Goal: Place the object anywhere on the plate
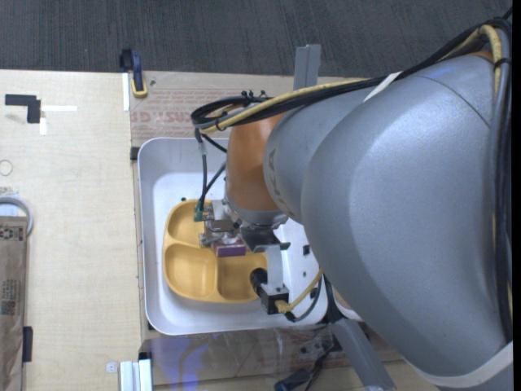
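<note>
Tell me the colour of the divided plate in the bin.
Yellow plate, seen in the camera view.

We see a shallow white plastic bin (pixel 155 243) sitting on a pale wooden bench top (pixel 69 218), with dark grey carpet (pixel 163 15) beyond the bench's far edge. A blue and yellow clamp (pixel 133 73) grips that far edge, and a small black L-shaped bracket (pixel 24 105) lies on the wood well to its left. At the left edge we make out a brown printed paper bag (pixel 11 292).

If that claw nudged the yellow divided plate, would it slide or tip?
The yellow divided plastic plate looks low and wide, lying flat, so tipping seems unlikely. The shallow white bin looks smooth, so it would probably slide. It appears stiff and light, likely stopping against the bin's wall.
</note>
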Available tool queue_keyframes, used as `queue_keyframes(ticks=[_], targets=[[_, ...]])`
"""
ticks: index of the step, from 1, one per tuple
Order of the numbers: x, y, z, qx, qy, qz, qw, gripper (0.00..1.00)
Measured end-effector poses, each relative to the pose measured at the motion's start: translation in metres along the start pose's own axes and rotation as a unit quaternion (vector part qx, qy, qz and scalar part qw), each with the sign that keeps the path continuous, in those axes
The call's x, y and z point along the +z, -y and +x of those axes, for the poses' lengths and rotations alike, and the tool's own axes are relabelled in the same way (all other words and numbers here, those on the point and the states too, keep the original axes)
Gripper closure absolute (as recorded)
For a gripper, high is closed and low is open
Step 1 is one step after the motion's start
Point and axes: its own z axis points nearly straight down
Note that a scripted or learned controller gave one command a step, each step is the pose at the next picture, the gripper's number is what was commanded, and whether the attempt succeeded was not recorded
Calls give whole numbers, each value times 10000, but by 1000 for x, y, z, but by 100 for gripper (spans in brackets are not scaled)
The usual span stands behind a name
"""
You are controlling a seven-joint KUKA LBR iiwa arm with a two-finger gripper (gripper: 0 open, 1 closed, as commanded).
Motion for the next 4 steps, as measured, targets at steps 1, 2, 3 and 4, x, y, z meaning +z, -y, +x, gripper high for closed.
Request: queue_keyframes(ticks=[1, 2, 3, 4], targets=[[1, 1, -3, 13, 22, 19, 10000, 0], [-29, 1, -14, -654, 15, 85, 9978, 0], [-37, 1, -16, -649, 27, 104, 9978, 100], [-37, 1, -16, -649, 27, 105, 9978, 0]])
